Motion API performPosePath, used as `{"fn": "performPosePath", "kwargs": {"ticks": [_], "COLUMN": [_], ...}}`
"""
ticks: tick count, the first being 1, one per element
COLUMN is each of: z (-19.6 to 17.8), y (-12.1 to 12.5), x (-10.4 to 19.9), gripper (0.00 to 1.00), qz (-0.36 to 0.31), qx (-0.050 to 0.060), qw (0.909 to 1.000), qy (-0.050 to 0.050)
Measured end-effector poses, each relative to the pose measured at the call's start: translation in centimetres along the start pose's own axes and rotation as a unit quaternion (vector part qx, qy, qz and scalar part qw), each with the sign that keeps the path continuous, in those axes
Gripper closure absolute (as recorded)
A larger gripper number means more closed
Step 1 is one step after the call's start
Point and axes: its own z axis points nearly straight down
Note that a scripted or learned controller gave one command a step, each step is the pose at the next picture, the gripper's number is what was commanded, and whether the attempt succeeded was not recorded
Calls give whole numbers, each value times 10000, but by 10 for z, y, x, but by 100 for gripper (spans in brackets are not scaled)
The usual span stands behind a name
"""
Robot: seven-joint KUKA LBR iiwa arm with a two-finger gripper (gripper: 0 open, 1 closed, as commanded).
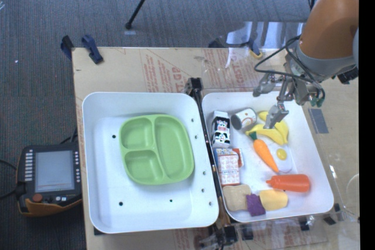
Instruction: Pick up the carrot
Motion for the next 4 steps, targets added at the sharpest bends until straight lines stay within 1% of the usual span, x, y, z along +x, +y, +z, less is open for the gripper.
{"fn": "performPosePath", "kwargs": {"ticks": [1,2,3,4], "z": [146,135,145,69], "y": [-2,0,-13,33], "x": [38,35,106,112], "gripper": [0,100,100,100], "qz": [-2325,-2344,-3861,-891], "qx": [-14,-8,-11,-2], "qw": [9726,9721,9225,9960], "qy": [14,-17,7,-4]}}
